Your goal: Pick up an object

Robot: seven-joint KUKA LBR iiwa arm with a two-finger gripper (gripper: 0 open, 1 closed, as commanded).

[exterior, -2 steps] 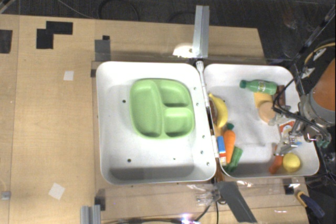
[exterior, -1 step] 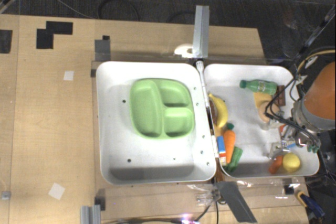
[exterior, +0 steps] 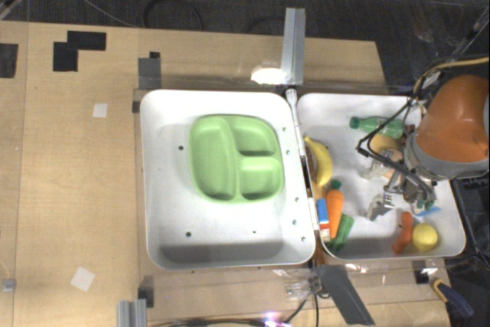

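Observation:
The right bin point(exterior: 360, 245) holds several toy foods. A yellow banana point(exterior: 321, 161) lies against its left wall, with an orange carrot point(exterior: 334, 207) and a green piece point(exterior: 342, 230) just below it. A yellow lemon point(exterior: 425, 236) and a small red-orange piece point(exterior: 403, 232) sit in the front right corner. A green bottle-like piece point(exterior: 371, 122) lies at the back. My gripper point(exterior: 399, 204) hangs over the bin floor, right of the carrot and just above the red-orange piece. It stands open with nothing between its fingers.
The left bin point(exterior: 164, 241) carries a light green divided plate point(exterior: 233, 157). The grey arm with its orange band point(exterior: 458, 122) and black cables covers the right bin's back right. A metal post point(exterior: 294, 46) stands behind the bins' shared wall.

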